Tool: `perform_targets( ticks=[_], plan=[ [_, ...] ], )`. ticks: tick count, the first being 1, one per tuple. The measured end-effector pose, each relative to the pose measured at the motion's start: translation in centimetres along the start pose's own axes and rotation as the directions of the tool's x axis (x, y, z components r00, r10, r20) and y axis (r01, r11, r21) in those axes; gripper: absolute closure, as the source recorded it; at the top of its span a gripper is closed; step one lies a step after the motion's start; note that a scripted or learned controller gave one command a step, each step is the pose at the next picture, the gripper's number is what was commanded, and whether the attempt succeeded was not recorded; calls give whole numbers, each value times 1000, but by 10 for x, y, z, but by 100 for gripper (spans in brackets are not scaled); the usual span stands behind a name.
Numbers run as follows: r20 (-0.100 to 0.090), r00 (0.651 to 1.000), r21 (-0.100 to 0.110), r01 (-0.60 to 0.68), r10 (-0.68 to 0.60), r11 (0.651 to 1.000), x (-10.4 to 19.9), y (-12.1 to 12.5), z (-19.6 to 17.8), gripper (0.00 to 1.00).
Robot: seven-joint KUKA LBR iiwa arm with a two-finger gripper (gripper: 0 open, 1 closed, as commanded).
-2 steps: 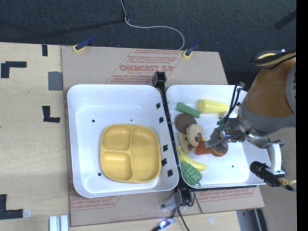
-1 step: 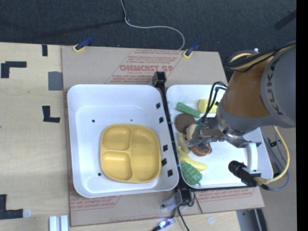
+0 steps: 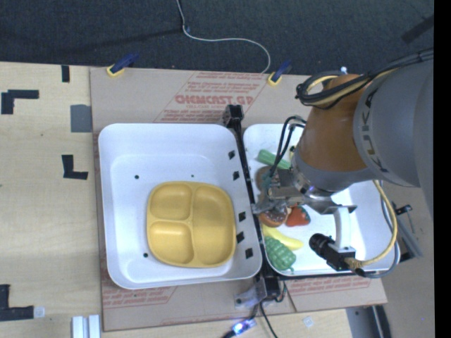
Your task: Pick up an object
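My gripper (image 3: 273, 201) reaches down into the right bin (image 3: 366, 220), near its left wall. Several small toy foods lie around it. A green piece (image 3: 270, 158) sits just behind it at the bin's back left. A red piece (image 3: 299, 217) and an orange-brown piece (image 3: 272, 219) lie right by the fingertips. In front of them are a yellow piece (image 3: 285, 240) and a green ridged piece (image 3: 281, 257). The arm's body hides much of the bin. Nothing is visibly held.
The left bin (image 3: 120, 189) holds a yellow divided plate (image 3: 191, 224) in its middle. A black divider (image 3: 243, 182) runs between the two bins. Cardboard (image 3: 204, 97) lies under both, with a white cable (image 3: 218, 39) behind.
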State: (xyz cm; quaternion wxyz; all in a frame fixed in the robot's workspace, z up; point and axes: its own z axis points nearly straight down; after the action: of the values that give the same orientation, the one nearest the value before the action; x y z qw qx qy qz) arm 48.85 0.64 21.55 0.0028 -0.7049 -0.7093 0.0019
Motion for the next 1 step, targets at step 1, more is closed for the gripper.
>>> perform_targets(
  ticks=[1],
  plan=[
    [0, 1000, -1, 1, -1, 1000, 50, 1, -12, 100]
  ],
)
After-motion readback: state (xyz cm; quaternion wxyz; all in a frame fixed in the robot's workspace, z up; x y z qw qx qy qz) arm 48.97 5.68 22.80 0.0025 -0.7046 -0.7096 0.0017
